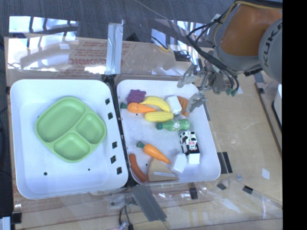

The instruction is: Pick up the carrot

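Carrot: lies in the near half of the right bin, tip pointing near-right, green stalk end toward far-left, apart from the gripper; a second carrot lies in the far half of the same bin, stalk end left, touching a banana. Nearest row, right bin: a brown sausage along the left wall; a tan wedge just right of it; two small white blocks at the wedge's right. Mid-bin: a black-and-white carton right of the near carrot; a green bottle lying on its side just beyond. Far row: yellow corn, the banana, a purple grape bunch, a white piece and an orange piece. Left bin: a green divided plate, three compartments, resting flat. Gripper: hangs over the far-right corner of the right bin, fingers spread apart, nothing between them; one fingertip close beside the orange piece. Surface: light board, visible right of the bins.
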`<state>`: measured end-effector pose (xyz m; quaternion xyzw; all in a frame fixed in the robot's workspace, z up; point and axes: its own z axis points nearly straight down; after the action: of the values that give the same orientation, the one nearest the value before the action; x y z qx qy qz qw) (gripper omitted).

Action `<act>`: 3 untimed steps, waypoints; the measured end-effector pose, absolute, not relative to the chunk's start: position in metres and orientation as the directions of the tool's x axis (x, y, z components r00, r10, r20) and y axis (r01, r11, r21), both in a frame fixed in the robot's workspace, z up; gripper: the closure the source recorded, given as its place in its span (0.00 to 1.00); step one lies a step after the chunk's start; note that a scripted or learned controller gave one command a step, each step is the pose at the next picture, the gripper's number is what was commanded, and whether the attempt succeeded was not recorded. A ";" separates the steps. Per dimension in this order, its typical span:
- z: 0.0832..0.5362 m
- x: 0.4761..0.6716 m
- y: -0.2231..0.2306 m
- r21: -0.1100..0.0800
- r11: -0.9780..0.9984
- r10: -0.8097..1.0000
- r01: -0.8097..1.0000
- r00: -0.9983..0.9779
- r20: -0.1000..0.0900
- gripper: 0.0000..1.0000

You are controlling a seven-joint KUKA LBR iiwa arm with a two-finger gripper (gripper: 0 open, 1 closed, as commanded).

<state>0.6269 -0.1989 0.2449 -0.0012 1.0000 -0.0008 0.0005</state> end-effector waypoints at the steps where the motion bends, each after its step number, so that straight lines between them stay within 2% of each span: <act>1: 0.164 0.572 -0.116 0.002 0.986 -0.168 -0.168 -0.986 0.001 0.00; 2: 0.091 0.513 -0.116 0.001 0.993 -0.115 -0.115 -0.993 0.002 0.00; 3: 0.102 0.515 -0.114 0.001 0.992 -0.125 -0.125 -0.992 -0.001 1.00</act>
<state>0.5147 -0.1135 0.1015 -0.0626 0.9980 0.0004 0.0006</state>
